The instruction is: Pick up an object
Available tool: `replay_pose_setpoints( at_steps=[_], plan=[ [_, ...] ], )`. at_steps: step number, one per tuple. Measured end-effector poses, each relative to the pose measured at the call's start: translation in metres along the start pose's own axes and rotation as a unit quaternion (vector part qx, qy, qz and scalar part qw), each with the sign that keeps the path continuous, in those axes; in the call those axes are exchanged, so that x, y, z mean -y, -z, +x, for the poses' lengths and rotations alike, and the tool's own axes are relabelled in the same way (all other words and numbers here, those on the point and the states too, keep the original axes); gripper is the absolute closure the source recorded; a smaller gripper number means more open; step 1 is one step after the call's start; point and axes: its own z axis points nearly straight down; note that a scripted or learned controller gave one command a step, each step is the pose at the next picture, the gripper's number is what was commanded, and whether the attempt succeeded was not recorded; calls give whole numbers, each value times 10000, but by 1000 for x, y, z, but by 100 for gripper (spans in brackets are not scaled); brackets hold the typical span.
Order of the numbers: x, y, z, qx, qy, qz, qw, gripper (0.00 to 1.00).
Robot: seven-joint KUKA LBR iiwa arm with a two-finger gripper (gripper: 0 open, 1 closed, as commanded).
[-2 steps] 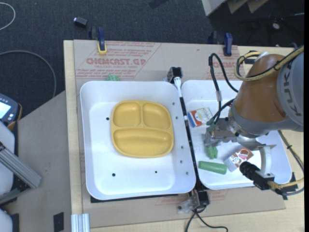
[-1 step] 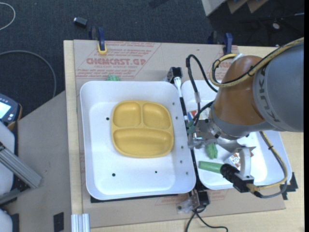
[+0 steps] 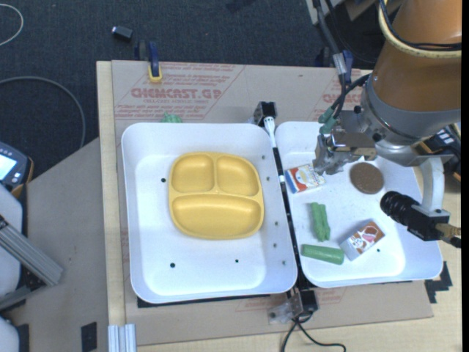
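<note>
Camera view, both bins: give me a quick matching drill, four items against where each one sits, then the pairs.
Things:
1. yellow divided plate
2. brown disc
3. red and white carton
4. green stick

Places:
A. right bin, near its front edge, lying crosswise
B. middle of the left bin
C. right bin, just below the gripper
D. right bin, toward its right side, under the arm

Pairs: 1-B, 2-D, 3-C, 4-A
</note>
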Motion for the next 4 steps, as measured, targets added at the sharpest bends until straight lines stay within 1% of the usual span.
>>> replay_pose_setpoints(
  at_steps=[1,2,3,4],
  plan=[
    [-69,-81,-2,-7,-19,28,10000,100],
    [-67,-69,-2,-2,-8,21,10000,100],
    [-184,-108,-2,-4,-3,-34,10000,100],
    [-138,-116,64,-10,4,46,10000,100]
  ],
)
